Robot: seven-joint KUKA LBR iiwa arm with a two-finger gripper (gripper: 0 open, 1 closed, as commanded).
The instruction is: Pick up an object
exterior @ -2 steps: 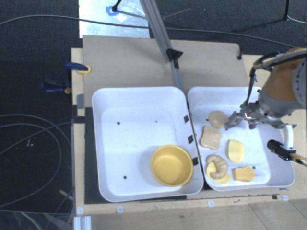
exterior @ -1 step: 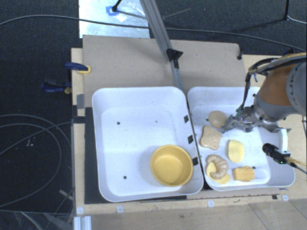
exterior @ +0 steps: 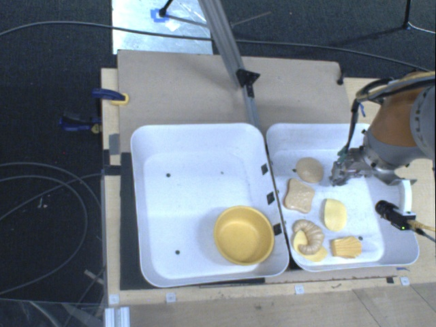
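The right bin [exterior: 286, 136] holds several food-like items. A round tan bun [exterior: 309, 169] lies at its middle, with a beige cracker-shaped piece [exterior: 298, 196] below it. A pale yellow slice [exterior: 334, 214], a curled croissant [exterior: 309, 237] and a ridged orange-yellow piece [exterior: 346, 247] lie toward the front. My gripper [exterior: 339, 174] hangs low in this bin, just right of the bun and above the yellow slice. Nothing shows between its fingers, and their spacing is not readable from above.
The left bin [exterior: 177, 155] contains a yellow bowl [exterior: 243, 234] at its front right. A slanted grey pole [exterior: 225, 29] crosses the back of the bench. A blue clamp [exterior: 82, 122] sits on the bench's left edge. Cables lie on the dark floor.
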